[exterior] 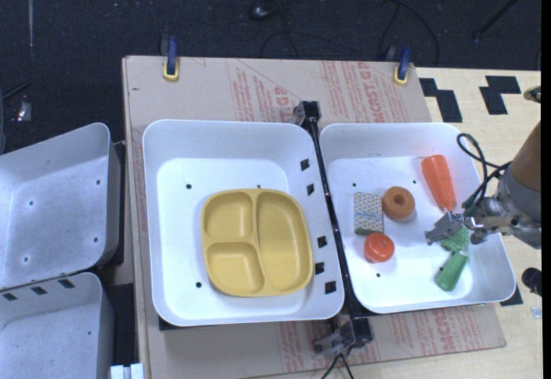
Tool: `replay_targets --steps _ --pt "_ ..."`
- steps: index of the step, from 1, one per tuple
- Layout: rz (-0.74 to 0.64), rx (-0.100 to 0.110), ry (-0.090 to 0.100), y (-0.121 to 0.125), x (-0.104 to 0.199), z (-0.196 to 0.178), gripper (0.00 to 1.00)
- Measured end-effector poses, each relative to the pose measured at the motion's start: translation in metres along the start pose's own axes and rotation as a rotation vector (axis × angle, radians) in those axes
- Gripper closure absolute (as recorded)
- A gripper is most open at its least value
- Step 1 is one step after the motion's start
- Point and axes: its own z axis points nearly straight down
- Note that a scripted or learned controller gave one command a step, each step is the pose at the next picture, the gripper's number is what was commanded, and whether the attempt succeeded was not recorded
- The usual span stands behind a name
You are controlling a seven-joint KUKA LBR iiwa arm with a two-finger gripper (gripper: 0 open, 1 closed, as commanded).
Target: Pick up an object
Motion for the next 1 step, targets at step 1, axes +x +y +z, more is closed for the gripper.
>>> replay_targets --steps 1 --pt "0.001 -0.002 -0.001 0.0001 0.0004 0.0525 0.00"
